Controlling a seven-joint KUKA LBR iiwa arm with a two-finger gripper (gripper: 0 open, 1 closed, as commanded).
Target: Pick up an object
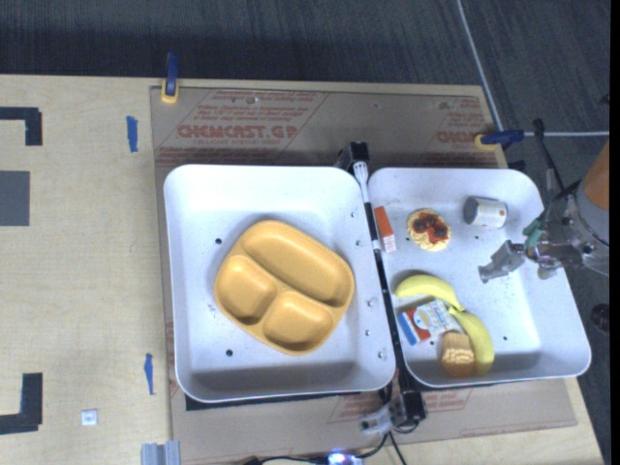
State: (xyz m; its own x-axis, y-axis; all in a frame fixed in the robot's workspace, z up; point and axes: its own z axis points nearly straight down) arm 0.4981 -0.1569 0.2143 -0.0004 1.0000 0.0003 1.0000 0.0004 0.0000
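Bread roll [458,354], brown, lies nearest, at 6 o'clock in the right bin [557,356], touching the lower end of a banana [455,308]. Banana curves from bin centre-left down toward 5 o'clock. Small white packet [424,322] with red and blue print sits tucked against the banana's inner curve, at about 7 o'clock.

Left bin [184,260] carries a yellow three-compartment tray [283,285], tilted, filling the bin's middle.

Gripper [502,262] hangs over the right bin at roughly 3 o'clock, arm [581,226] entering from the right edge. Jaws point toward bin centre; nothing visible between them, and their spread cannot be told at this angle.

Farther back: round cookie-like piece [428,229] with red and dark topping at 11 o'clock, orange and white tube [384,229] just beside the bin's left wall at 10 o'clock, grey-white cylinder [484,211] lying on its side at 1 o'clock.

Bench [77,289] pale wood, cardboard sheet [291,124] beyond the bins at 12 o'clock.
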